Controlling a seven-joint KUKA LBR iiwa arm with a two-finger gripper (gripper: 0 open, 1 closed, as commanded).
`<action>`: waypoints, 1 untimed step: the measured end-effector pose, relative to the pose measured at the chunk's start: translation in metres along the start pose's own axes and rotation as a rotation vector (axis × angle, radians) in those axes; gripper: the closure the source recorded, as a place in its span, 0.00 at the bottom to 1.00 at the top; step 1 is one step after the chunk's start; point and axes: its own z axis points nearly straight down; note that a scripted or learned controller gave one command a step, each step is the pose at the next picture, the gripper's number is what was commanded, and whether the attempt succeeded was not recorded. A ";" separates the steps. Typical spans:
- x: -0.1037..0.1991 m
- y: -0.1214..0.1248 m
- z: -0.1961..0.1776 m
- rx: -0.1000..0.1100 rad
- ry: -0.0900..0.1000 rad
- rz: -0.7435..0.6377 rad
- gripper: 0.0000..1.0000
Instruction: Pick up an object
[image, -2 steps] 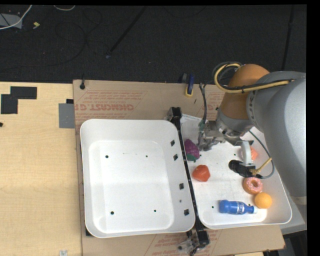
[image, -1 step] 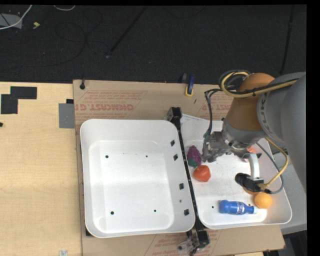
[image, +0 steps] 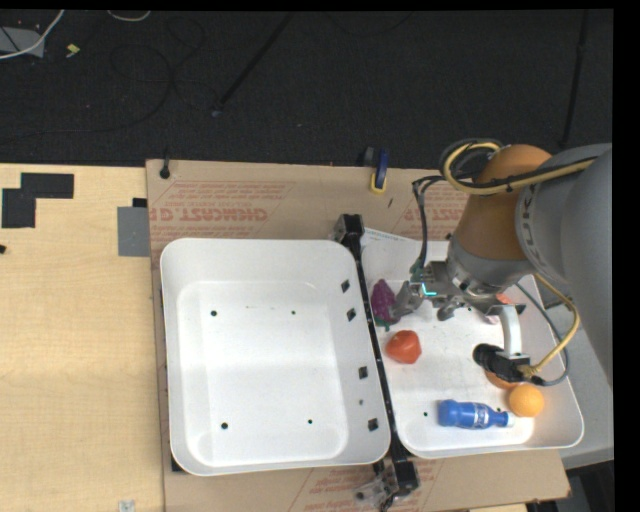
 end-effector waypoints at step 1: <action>-0.008 -0.066 0.039 0.009 0.009 0.000 0.00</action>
